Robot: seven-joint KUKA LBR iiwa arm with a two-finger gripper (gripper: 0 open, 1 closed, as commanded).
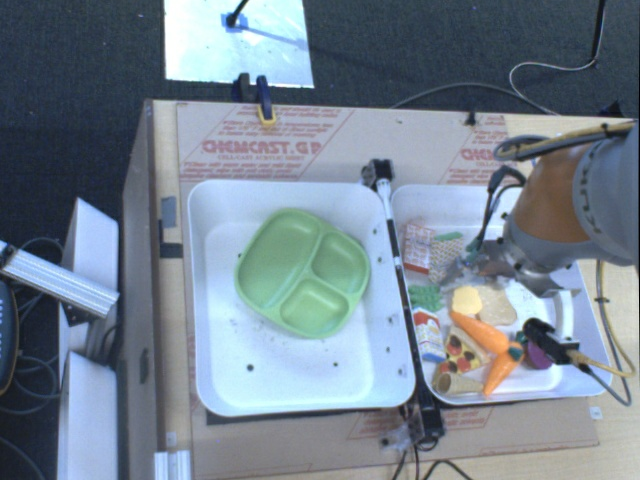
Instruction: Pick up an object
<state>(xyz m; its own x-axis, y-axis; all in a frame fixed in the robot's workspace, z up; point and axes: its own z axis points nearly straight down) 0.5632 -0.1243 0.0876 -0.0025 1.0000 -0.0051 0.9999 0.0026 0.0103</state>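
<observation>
My gripper (474, 264) hangs low over the middle of the right bin (592, 340), just above and touching distance from a yellow piece (466, 300) and a beige slice (498, 310). Just left of it lies a red-and-white packet (418, 248), with a green leafy piece (425, 295) below that. Nearer the front lie two orange carrots (478, 333) (500, 369), a purple eggplant (541, 349), a spotted toy (459, 348) and a small carton (428, 329). The wrist hides whatever lies directly beneath it.
The left bin (225, 368) holds a green divided plate (303, 273), tilted slightly. A black divider bar (398, 268) runs between the bins. Cables (560, 73) trail across the cardboard behind the right bin.
</observation>
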